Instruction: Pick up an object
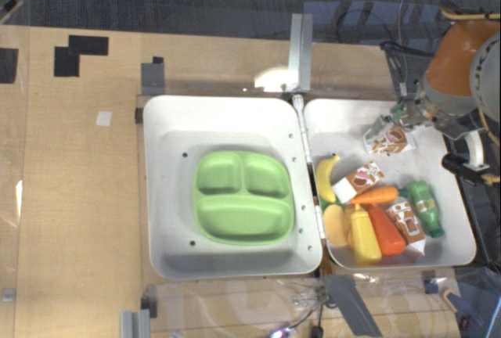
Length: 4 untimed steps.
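Note:
The right bin [344, 129] holds several items. A small white packet with red-brown print [388, 139] lies alone near its far right corner. My gripper [407, 111] hangs right at that packet's upper right edge, below the grey arm and its orange band [458, 62]. Whether it touches the packet is unclear. Along the bin's near side lie a banana [324, 174], a carrot [377, 195], a green bottle [425, 208], a yellow bottle [365, 233], a red bottle [387, 230] and two small printed packets [358, 179].
The left bin [168, 133] holds a green divided plate [243, 196]. A metal post [300, 55] stands behind the rim where the two bins meet. Cables run by the arm at the right.

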Motion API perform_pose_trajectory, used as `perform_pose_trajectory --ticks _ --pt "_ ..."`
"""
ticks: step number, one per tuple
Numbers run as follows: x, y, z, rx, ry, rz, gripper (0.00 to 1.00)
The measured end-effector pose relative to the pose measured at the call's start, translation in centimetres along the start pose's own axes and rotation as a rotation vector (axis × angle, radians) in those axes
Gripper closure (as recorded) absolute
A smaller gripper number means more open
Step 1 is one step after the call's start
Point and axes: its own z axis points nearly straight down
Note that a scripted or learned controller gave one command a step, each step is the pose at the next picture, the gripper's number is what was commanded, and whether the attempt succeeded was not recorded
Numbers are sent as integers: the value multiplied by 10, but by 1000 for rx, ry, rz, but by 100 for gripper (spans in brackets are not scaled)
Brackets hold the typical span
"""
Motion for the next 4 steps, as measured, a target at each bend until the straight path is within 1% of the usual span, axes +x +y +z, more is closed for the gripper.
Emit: perform_pose_trajectory --ticks 1,2,3,4 --pt "5 5 -13 -4 6 -8 100" --pt "5 5 -12 -4 6 -8 0" --pt "63 -35 15 36 29 -42 0" --pt "57 -87 12 25 31 -252 0"
